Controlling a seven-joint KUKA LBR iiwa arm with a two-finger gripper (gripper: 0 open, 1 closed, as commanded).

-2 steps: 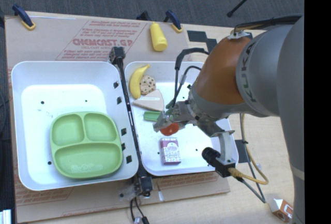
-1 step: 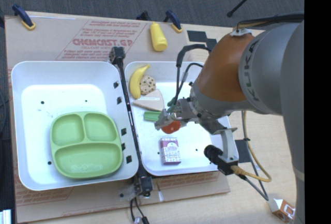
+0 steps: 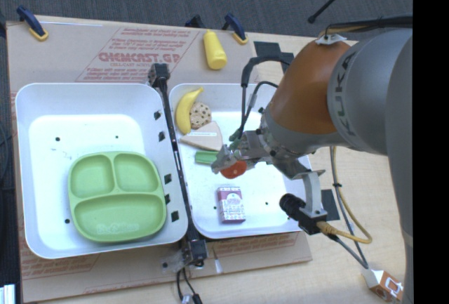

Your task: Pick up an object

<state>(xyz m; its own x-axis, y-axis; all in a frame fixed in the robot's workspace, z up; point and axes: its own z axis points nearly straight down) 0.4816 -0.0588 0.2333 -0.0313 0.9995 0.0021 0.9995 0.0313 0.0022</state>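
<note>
Right now the small round red-orange toy sits mid-right bin, directly under the gripper; whether that pincer has closed on it I cannot tell. Crowding looks risky: the green stick and tan wedge beside could get nudged.

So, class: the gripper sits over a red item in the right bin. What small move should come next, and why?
Probably a short, straight lift. The gripper sits low over the red item, near the green piece and the sandwich wedge; rising shows whether anything is held without nudging them.
</note>
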